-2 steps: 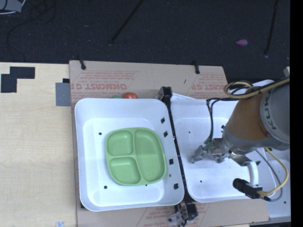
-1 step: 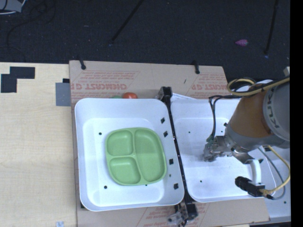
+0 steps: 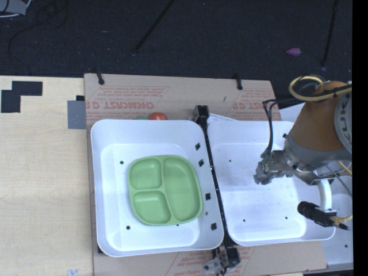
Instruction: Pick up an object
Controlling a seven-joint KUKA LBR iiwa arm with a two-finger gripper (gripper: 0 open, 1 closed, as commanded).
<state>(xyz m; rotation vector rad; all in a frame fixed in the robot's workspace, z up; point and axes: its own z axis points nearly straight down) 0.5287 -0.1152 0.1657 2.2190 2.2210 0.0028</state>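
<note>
Green tray point(image 3: 165, 189) in left bin point(image 3: 109, 154): light, stiff, slick plastic, likely best pinched at rim; gripper point(image 3: 263, 174) over right bin point(image 3: 247, 223), its state unclear

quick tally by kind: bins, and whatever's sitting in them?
White bins: 2, left bin and right bin
Green divided plates: 1, green plate in the left bin
Total: 3

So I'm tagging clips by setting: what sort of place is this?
Most likely a robotics lab bench: two white bins clamped side by side on cardboard, a grey and orange arm reaching in, cables on dark floor behind. One bin holds a green divided plate.
</note>
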